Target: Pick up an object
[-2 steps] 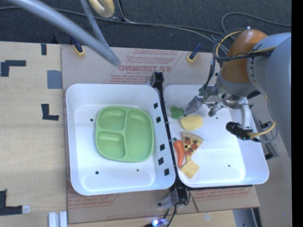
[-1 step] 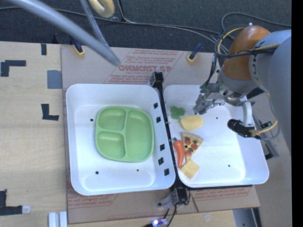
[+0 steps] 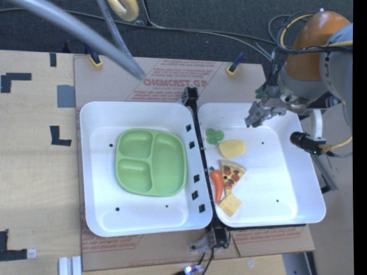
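Note:
In the right bin several toy foods lie along its left side: a small green piece, a yellow oval piece, a pizza slice, an orange carrot and a yellow cheese wedge. My gripper hangs over the bin's far right part, above and to the right of the yellow oval piece. Nothing shows between its fingers.
The left bin holds a green divided plate. A black divider strip runs between the bins. A black cable plug juts out at the right bin's right rim. Grey bars cross the top left.

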You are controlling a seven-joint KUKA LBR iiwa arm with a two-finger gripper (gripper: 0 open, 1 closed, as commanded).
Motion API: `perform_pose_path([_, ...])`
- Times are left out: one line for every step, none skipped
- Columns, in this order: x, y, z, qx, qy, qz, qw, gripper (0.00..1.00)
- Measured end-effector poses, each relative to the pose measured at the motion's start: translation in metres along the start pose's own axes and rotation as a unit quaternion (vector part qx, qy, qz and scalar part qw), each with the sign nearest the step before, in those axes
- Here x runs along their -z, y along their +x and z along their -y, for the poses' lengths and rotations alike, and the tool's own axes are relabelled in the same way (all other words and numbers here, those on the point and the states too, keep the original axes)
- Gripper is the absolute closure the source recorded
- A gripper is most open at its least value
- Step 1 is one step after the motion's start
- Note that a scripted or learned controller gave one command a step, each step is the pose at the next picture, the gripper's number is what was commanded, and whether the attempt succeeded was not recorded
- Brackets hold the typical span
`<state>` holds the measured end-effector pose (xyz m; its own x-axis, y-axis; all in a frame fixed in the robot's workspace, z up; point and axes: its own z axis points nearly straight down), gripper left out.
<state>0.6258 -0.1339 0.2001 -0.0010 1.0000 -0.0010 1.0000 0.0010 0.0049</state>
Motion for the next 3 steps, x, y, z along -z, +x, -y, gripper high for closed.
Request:
perform_pose_path([0.047, 0.001, -0.001, 0.000, 0.001, 0.000, 1.0000, 1.00])
perform_pose_path([0.049, 0.049, 0.029, 0.002, 0.004, -0.001, 1.0000, 1.00])
perform_pose_path([0.054, 0.099, 0.048, 0.002, 0.004, -0.001, 1.0000, 1.00])
